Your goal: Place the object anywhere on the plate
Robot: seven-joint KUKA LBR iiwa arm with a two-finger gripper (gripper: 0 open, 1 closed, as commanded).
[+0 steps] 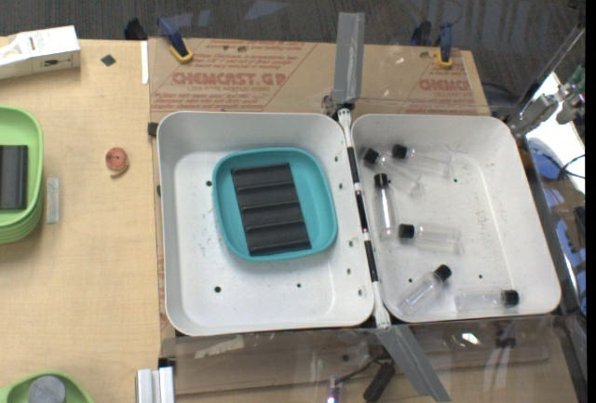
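One thing could not be told from this view: whether the claw stood open or closed. On the side nearest the arm's reach lay the right bin (531, 206), shallow and white, with six clear vials scattered over its floor, each with a black cap. Two of them (370, 154) (399, 151) lay near the bin's far left corner, and a third vial (382, 201) lay lengthwise just beside the left wall. A fourth (428, 235) lay near the middle, a fifth (426, 286) lay tilted toward the near edge, and a sixth (489, 299) rested in the near right corner. All six were well apart from the plate. The left bin (186, 280) touched the right bin along a shared seam, and the teal plate (321, 206) sat near its middle, slightly toward the far side. A dark ribbed block (270, 208) lay flat on the plate, inside its rim, covering most of its floor. Behind both bins a sheet of cardboard (242, 75) with red print lay on the desk (84, 299), held by a blue-and-yellow clamp (175, 43) at the left and another clamp (444, 52) at the right, with a grey upright bar (349, 57) between them above the seam. Farther left on the wooden desk were a small reddish round piece (115, 159), a green tray (28, 131) at the edge holding something black (11, 178), and a white box (37, 49) at the far corner.
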